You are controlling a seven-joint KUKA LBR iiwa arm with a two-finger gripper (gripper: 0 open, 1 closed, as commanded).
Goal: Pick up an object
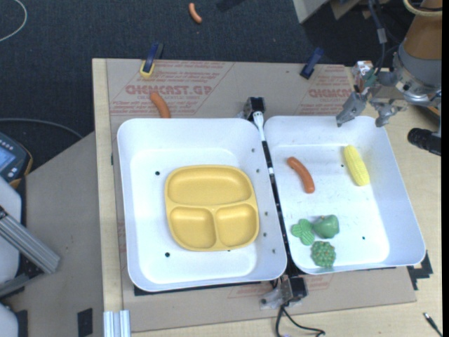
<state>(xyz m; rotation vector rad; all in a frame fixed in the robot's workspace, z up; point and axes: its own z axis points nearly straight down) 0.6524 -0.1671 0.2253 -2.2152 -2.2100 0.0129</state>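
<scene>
Gripper [365, 119] hangs over the far rim of the right bin [400, 209], fingers spread wide, nothing between them. We take the corn cob [356, 165] as the nearest candidate: it lies in that bin just toward the near side of the gripper, long axis running roughly far-to-near. Sausage [301, 174] sits further left, green vegetables [317, 237] near the front. Yellow tray [210, 206] fills the left bin [140, 209]
</scene>
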